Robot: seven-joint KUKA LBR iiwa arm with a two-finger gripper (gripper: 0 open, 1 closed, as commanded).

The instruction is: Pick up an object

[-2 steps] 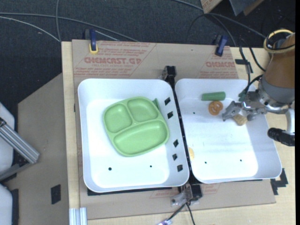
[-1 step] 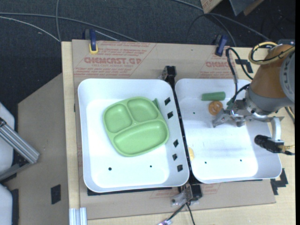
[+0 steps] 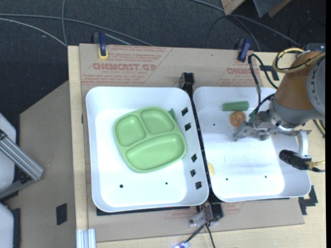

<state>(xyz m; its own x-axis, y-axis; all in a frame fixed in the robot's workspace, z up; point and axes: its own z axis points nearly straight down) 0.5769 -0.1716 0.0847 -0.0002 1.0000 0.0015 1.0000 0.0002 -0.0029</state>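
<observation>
In the right bin (image 3: 248, 190), a small green bar (image 3: 235, 106) lies near the far wall. A small round orange object (image 3: 237, 118) sits just in front of it. My gripper (image 3: 244, 133) hangs low over the right bin, just in front of and slightly right of the orange object. Nothing shows in its grasp. The grey arm with its orange band (image 3: 296, 89) reaches in from the right. In the left bin (image 3: 103, 190) a light green divided plate (image 3: 150, 138) lies flat near the middle.
A small yellow piece (image 3: 210, 169) sits at the divider between the bins. Black clips (image 3: 187, 125) line the left bin's right wall. A black cable connector (image 3: 292, 159) hangs by the right bin's right side. Blue clamps (image 3: 103, 43) hold the board's far edge.
</observation>
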